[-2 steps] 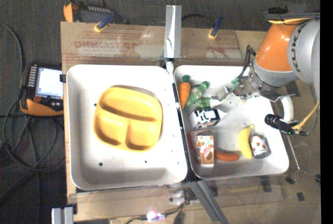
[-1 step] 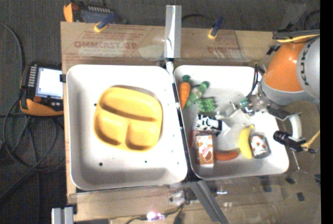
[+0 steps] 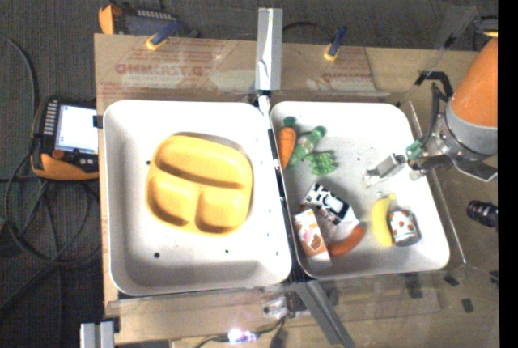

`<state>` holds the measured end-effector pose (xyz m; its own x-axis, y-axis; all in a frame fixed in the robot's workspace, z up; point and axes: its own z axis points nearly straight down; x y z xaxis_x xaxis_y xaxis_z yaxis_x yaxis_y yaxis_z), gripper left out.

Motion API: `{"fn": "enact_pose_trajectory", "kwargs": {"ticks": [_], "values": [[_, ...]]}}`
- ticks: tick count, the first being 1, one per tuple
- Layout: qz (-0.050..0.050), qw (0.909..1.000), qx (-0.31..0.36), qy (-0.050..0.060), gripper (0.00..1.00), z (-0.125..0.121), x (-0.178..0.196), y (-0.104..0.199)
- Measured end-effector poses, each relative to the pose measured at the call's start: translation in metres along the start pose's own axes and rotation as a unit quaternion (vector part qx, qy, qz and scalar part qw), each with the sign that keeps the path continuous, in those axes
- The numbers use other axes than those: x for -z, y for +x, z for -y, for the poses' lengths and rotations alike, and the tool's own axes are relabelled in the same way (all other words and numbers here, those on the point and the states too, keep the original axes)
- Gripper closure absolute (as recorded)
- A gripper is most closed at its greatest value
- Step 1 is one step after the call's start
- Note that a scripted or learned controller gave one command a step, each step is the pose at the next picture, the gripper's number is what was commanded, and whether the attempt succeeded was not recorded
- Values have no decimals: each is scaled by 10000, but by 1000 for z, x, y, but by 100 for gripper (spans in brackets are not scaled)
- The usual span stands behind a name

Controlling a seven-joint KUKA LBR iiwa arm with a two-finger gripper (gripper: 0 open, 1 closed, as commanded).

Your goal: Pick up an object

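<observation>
Can't really tell how the jaws stand here; the gripper (image 3: 388,167) is too small and blurry in the frame, hanging over the right bin (image 3: 421,253) with nothing visibly between its fingers. Just below it sit a banana (image 3: 381,219) and a small can (image 3: 403,227), side by side. Further left: a black-and-white toy (image 3: 327,201), a carton (image 3: 310,232), a sausage (image 3: 349,240), a carrot (image 3: 286,146) and green veggies (image 3: 316,152). The left bin (image 3: 121,257) has a yellow divided tray (image 3: 199,184).

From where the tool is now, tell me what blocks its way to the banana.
Nothing visible does. The tool hangs over the right bin, and the banana lies just below it in the camera view, with only bare bin floor between them.
</observation>
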<state>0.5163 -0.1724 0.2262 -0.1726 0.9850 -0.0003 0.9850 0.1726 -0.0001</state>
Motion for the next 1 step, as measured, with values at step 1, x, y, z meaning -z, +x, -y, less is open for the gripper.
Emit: {"fn": "enact_pose_trajectory", "kwargs": {"ticks": [1], "values": [[6,9998,-190,-1,0,12,73,10]]}}
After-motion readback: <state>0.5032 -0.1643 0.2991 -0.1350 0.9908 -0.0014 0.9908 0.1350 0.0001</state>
